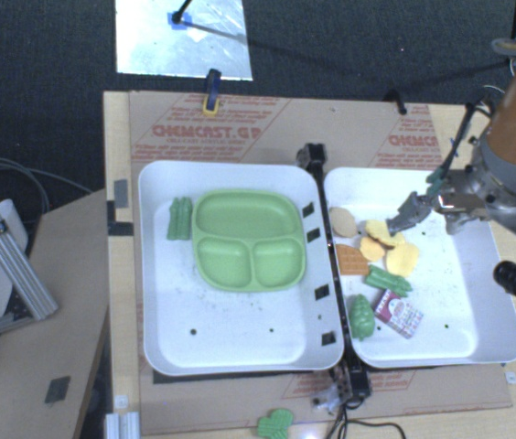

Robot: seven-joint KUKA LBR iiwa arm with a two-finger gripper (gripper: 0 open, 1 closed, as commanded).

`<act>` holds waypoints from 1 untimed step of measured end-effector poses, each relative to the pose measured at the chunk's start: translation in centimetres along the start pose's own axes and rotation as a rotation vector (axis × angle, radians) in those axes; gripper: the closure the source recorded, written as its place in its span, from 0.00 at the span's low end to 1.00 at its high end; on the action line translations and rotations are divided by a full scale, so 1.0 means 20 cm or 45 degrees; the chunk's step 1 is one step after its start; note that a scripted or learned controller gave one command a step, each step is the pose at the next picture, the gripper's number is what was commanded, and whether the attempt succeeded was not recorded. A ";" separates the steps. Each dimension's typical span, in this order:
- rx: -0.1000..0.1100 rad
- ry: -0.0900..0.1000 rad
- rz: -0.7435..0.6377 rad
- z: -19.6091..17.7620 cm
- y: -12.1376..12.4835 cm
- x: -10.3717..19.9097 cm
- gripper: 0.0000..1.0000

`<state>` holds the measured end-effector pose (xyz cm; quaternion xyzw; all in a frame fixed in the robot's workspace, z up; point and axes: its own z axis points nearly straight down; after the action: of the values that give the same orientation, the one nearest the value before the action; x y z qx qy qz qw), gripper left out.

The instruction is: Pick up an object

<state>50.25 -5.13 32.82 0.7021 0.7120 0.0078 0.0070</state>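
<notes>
Roughly, going left to right:
Green piece (179,219): lying at centre left in the left bin (162,337), long axis running up-down, just beside the green tray (248,241)
Cardboard lettering: reading "CHEMCAST GP" in red, upper middle, repeated at upper right
Food pile (377,263): sitting left of centre in the right bin (478,327); small red packet (397,315) carrying print too small to read
Gripper (403,218): hanging over the pile's upper edge, reaching in from the right, fingers looking slightly apart and gripping nothing
Yellow piece (379,233): lying just below-left of the tips, likely the nearest target

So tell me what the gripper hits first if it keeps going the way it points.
Probably the pale yellow toy food piece just beyond the gripper in the right white bin. It points down-left toward it, though height above the pile is unclear.
</notes>
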 end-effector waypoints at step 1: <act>0.019 -0.001 0.011 -0.10 -0.07 0.02 0.00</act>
<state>48.73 -4.68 34.69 0.7051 0.7091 0.0021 0.0021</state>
